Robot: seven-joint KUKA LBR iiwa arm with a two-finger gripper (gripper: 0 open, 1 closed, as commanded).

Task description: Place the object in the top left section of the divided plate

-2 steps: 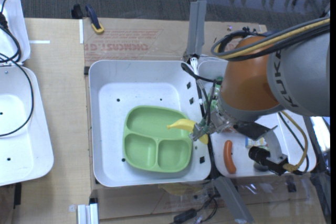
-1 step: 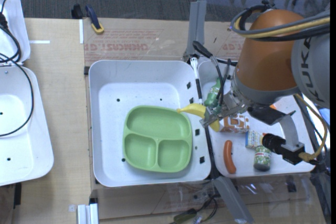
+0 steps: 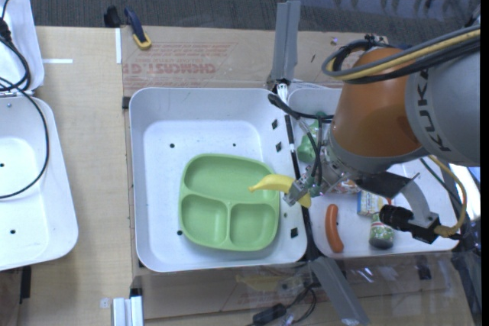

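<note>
A light green divided plate [image 3: 226, 204] lies in the left white bin [image 3: 153, 164], with one long section at the back and two smaller ones at the front. A yellow banana [image 3: 270, 183] hangs over the plate's right rim, its tip pointing left over the long section. My gripper [image 3: 296, 192] reaches down from the orange and grey arm above the wall between the bins and is shut on the banana's right end. The arm hides the banana's far end.
The right bin [image 3: 348, 246] holds a red sausage [image 3: 333, 228], a small dark-capped bottle [image 3: 383, 232], a small box [image 3: 368, 203] and a green item [image 3: 309, 146], partly under the arm. A white tub with black cables [image 3: 23, 187] sits far left.
</note>
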